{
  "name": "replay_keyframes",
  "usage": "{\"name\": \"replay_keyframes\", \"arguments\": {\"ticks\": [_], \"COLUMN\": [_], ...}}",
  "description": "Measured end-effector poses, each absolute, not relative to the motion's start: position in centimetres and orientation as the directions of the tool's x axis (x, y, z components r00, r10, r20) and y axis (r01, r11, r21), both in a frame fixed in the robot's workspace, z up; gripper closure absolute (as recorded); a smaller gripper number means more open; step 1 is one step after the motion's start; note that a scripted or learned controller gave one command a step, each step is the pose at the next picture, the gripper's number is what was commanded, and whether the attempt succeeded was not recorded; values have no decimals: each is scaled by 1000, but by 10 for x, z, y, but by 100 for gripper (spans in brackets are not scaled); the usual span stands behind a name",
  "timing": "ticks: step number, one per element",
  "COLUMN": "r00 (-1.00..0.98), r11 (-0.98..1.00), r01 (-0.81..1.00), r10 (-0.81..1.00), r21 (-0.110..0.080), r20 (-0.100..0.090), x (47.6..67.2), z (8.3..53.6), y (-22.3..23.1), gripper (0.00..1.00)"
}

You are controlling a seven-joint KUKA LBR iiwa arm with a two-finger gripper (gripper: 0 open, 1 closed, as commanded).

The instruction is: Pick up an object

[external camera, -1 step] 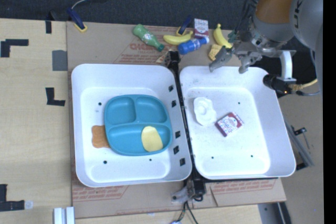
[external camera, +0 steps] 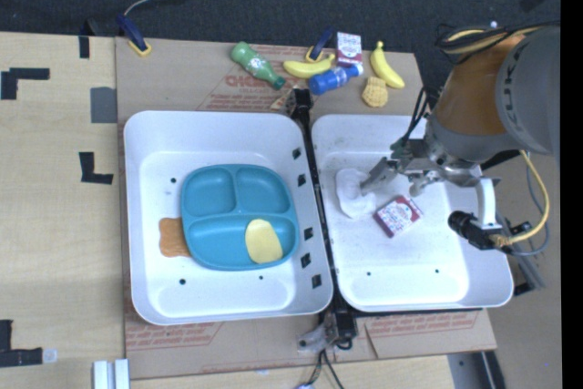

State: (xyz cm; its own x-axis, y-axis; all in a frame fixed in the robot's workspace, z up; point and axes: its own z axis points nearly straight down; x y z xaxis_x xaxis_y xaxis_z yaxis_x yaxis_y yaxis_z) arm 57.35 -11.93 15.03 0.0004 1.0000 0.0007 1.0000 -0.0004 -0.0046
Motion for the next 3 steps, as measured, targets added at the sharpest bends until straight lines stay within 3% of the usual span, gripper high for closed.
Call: {"name": "replay_keyframes", "arguments": {"ticks": [1, 2, 3], "r00": [-1, 0, 0], "r11": [1, 0, 0], "r01": [1000, 1000, 1000], "r10": [1000, 1000, 1000], "r21": [16, 22, 23], "r20": [-6, -8, -8], "x": [552, 554, 554], "z": [91, 102, 103], "y": [-131, -132, -132], "gripper": [0, 100, 0]}}
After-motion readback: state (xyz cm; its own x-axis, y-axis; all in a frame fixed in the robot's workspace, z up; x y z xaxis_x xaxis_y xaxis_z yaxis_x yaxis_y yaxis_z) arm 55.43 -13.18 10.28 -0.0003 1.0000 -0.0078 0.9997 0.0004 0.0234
